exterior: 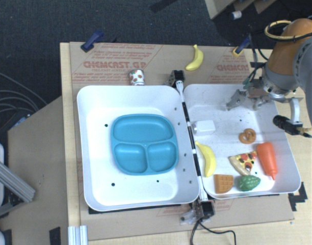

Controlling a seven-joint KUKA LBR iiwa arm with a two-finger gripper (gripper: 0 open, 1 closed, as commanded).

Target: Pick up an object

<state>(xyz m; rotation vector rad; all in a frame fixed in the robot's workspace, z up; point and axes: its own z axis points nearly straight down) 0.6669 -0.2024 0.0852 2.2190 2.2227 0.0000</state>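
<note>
Pretzel (247, 135) below tool (243, 99), apart

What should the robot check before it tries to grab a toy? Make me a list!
1. Toys within the right bin: ok; donut, carrot, pizza, banana, waffle, broccoli.
2. End effector over that bin: ok, near its far edge.
3. Holding anything: cannot tell.
4. Nearest toy: donut, lying apart from others: ok.
5. Blue tray in left bin, out of the way: ok.

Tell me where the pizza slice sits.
The pizza slice lies in the right bin, near its front, between the banana and the carrot.
</note>
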